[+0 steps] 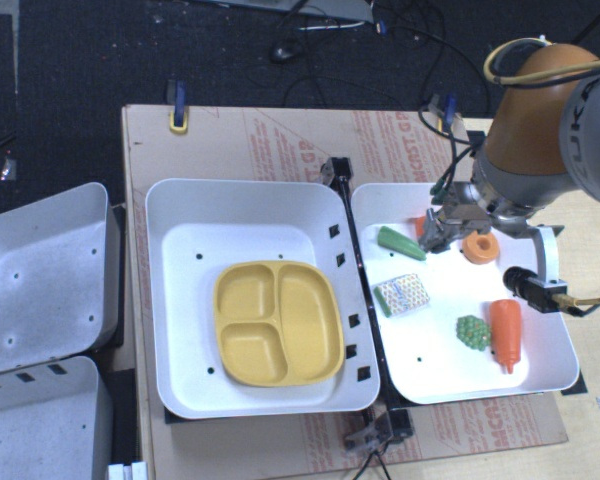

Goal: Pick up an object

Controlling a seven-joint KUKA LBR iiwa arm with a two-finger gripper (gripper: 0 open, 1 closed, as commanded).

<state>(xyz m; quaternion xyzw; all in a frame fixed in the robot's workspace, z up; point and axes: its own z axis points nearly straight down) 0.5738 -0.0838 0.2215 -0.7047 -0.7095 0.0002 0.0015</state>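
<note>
The right bin (pixel 540 373) holds a green pod-shaped piece (pixel 401 242), a small patterned packet (pixel 401 294), an orange ring (pixel 480 248), a green broccoli piece (pixel 472 332) and an orange carrot (pixel 507 332). A small red-orange item (pixel 420 226) peeks out at the gripper's left. My gripper (pixel 442 230) hangs low over the back of this bin, between the green pod and the orange ring. The wrist body hides its fingers.
The left bin (pixel 180 268) holds a yellow three-compartment plate (pixel 278 322). A black divider clip strip (pixel 352 268) runs between the bins. Grey trays (pixel 40 268) lie off the bench at the left. The arm's orange band (pixel 540 98) looms over the right bin's back corner.
</note>
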